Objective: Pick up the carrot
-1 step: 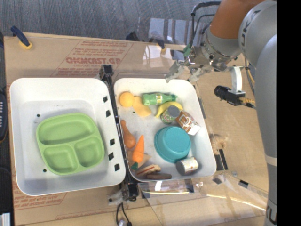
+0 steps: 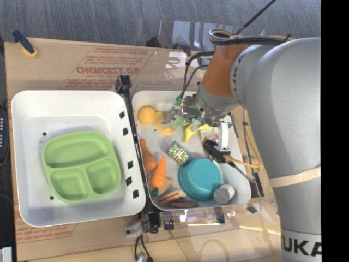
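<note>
Cardboard sheet (image 2: pixel 82 64) printed "CHEMCAST GP" is laid under two bins. Carrot (image 2: pixel 158 172) is lodged in right bin (image 2: pixel 143 100), near left side. Gripper (image 2: pixel 185 113) is poised at far end; grip cannot be told.

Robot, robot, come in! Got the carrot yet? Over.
Not yet. Hand at the right bin's far end, over the yellow toys. Carrot lies loose near the left wall, beside the teal bowl.

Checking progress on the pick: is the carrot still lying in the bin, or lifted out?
Lying in the bin. The carrot rests on the right bin floor near its left wall, beside the teal bowl, apart from the gripper.
</note>
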Controlling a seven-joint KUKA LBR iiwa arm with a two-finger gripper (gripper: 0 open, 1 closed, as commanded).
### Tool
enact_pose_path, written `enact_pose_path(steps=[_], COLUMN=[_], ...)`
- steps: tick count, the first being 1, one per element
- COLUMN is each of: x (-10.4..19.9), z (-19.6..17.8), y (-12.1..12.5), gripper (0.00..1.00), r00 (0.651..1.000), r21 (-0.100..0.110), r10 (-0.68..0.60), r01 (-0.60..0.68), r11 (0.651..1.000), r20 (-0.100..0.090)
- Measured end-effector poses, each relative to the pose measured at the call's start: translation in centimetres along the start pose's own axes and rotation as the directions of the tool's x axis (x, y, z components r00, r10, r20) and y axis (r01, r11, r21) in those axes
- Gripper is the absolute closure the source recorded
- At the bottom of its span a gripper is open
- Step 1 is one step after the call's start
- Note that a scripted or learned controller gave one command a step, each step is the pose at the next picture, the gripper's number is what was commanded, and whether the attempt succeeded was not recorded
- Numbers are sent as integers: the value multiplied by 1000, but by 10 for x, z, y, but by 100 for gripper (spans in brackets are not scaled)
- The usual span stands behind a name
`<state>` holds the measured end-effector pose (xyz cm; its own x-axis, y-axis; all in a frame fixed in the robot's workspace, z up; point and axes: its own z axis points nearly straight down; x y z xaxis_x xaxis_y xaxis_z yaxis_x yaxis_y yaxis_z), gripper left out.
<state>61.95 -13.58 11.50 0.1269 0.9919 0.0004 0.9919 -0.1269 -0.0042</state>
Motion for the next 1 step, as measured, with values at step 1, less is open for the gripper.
enact_pose_path(steps=[1], x=[39], z=[24], y=[-12], gripper=[0], r00=[986], r21=[10], r10=[164], r01=[-164], r11=[986], r20=[1])
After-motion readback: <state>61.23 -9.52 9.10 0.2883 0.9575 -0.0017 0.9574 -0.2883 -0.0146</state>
